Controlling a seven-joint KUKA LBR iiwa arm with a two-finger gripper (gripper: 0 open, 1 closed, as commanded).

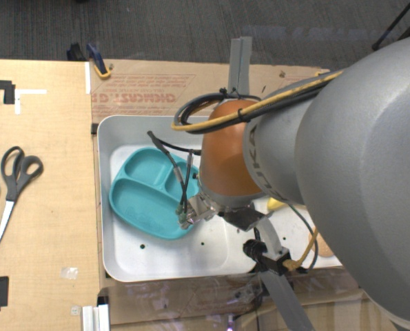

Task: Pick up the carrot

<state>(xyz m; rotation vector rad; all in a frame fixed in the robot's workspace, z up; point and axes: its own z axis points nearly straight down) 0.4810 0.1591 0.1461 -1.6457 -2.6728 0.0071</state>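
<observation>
The grey arm with its orange band (225,157) reaches in from the right and covers most of the right bin. My gripper (189,214) hangs below the wrist, low over the near right rim of a teal divided plate (146,195) in the left bin (122,254). An orange-tan sliver (324,245) peeks out beside the arm in the right bin; I cannot tell whether it is the carrot. Nothing orange shows at the gripper's tip.
A small yellow object (277,203) lies partly hidden under the arm. Scissors (15,178) rest on the wooden bench to the left. Brown cardboard (149,92) lies behind the bins. Black and yellow cables loop around the wrist.
</observation>
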